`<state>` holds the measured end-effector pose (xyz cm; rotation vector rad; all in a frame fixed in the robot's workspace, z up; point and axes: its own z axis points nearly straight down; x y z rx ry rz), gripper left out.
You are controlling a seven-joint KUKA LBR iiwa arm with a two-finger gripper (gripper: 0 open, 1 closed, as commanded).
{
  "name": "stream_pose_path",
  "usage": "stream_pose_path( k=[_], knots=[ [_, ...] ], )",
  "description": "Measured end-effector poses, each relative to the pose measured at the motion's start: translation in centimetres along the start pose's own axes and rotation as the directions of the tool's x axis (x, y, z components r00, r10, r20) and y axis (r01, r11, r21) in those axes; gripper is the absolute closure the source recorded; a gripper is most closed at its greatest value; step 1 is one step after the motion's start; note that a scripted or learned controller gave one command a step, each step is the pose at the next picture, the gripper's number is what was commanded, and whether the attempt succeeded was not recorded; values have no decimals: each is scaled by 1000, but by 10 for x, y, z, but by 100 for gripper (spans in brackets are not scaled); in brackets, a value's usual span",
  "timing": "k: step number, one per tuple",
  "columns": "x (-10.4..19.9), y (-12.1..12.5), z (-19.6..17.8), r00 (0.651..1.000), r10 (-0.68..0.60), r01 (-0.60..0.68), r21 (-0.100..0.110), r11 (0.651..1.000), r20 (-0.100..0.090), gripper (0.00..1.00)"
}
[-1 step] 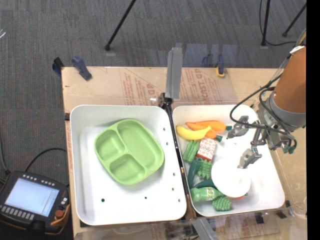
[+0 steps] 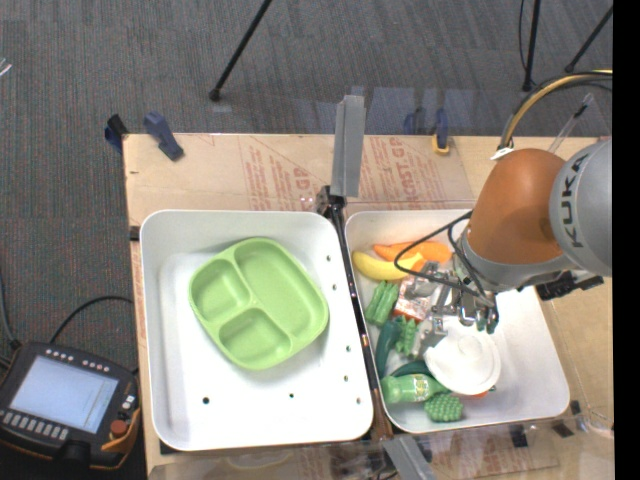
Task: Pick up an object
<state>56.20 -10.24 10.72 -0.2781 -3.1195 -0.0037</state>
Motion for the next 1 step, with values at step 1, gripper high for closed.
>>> stream_pose_path(
  k=[1],
  knots=[
    [68,10,21,950,312,-312,-2,950,8,0]
  ],
)
